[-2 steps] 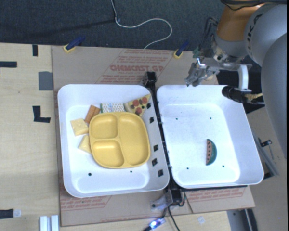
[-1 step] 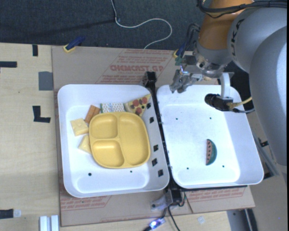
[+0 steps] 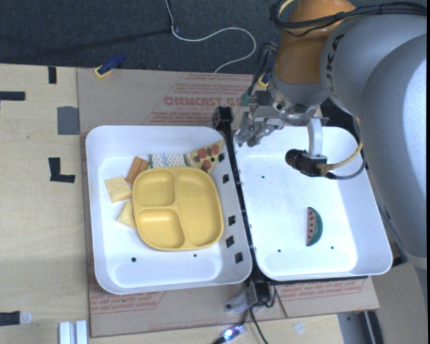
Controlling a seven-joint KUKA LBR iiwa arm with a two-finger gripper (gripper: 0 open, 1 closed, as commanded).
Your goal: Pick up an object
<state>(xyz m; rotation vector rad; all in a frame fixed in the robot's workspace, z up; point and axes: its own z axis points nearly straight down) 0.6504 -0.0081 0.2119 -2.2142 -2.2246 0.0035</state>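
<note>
**Arm over the divider, watermelon slice alone in the right bin**

From my remote seat I see the gripper (image 3: 252, 129) hanging above the far end of the strip where the two white bins meet, just over the upper left corner of the right bin (image 3: 358, 260). The metal parts at its tip are bunched together and partly lost against the black clips along the divider, so I cannot tell how the fingers are set, and I see nothing between them. The grey arm (image 3: 387, 84) comes in from the right, its orange band (image 3: 308, 34) sitting directly above the wrist.

The right bin carries one thing I could go for: a small watermelon slice (image 3: 313, 226), green rind and red flesh, lying flat near the bin's right half, toward its near edge. It is well apart from the gripper. A dark cable fitting (image 3: 306, 162) hangs off the wrist over the bin's upper middle.

The left bin (image 3: 100, 264) is busier. A yellow divided plate (image 3: 178, 208) lies in its middle. Along the plate's left edge lie a couple of pale yellow flat pieces (image 3: 119, 189) and an orange-brown block (image 3: 136, 169); above the plate's far edge sit small patterned pieces (image 3: 205, 155), touching or just beside its rim.

Both bins rest on a sheet of cardboard (image 3: 129, 95) on the bench (image 3: 29, 213). A white cable (image 3: 201, 36) loops across the dark area beyond it.
</note>
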